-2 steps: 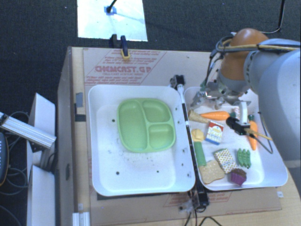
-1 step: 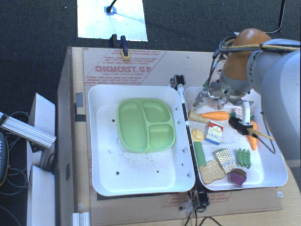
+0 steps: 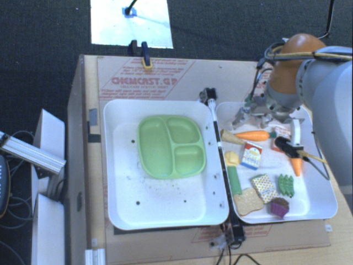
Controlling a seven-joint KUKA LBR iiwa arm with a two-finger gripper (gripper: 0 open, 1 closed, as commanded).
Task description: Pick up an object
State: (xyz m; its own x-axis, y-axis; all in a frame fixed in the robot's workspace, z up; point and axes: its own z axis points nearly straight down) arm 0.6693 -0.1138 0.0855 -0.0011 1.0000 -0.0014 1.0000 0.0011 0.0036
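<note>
Cardboard-topped bench, two white bins side by side, and the claw low over the far end of the right one.
On the left, the first bin holds a green divided plate lying flat. The right bin is crowded with toy food. A carrot lies crosswise just below the claw, with a small box next to it and a smaller carrot off to the right. Nearer the front edge sit a green stick, a checkered cracker, a pea pod, a slice of bread and a purple cupcake. The claw looks spread wide with nothing between its fingers, and the grey arm comes in from the right.
</note>
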